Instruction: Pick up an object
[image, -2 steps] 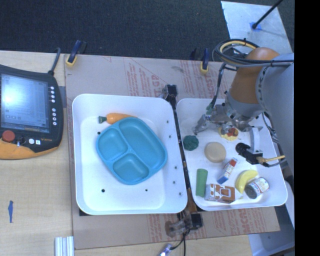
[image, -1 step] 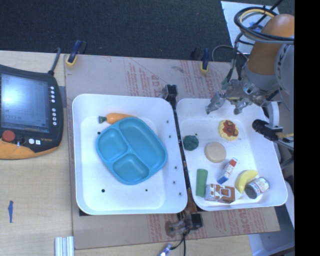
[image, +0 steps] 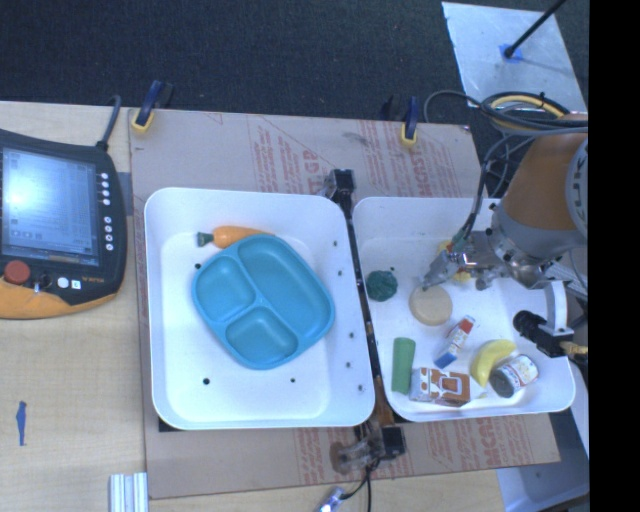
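White plastic bins sit side by side on a brown cardboard sheet (image: 300, 150) printed with faint red lettering too washed out to read; the sheet covers most of the counter (image: 60, 400).

The left bin (image: 175, 390) holds a blue divided plate (image: 262, 300) with three compartments, lying tilted near the middle. An orange carrot (image: 230, 236) with a green end pokes out from behind the plate's upper left edge.

The right bin (image: 395, 225) holds a scatter of small things. A dark green ball (image: 381, 286) lies near the left wall. A tan round disc (image: 431, 306) sits just to its right. A green block (image: 403, 364) stands lower down, next to a small brown and white box (image: 441, 386) whose print cannot be made out. A small bottle (image: 457, 340) with red, white and blue on it lies at a slant above that box. A yellow banana (image: 490, 358) rests beside a round can (image: 514, 375) with a dark label, too small to read.

The gripper (image: 462, 262) is low over the right bin's upper part, just above the tan disc, on the grey arm (image: 545, 195) with its orange band. Whether it is open or closed cannot be told, and nothing can be seen caught in it.

A control tablet (image: 55, 230) with a lit screen rests at the counter's left end.
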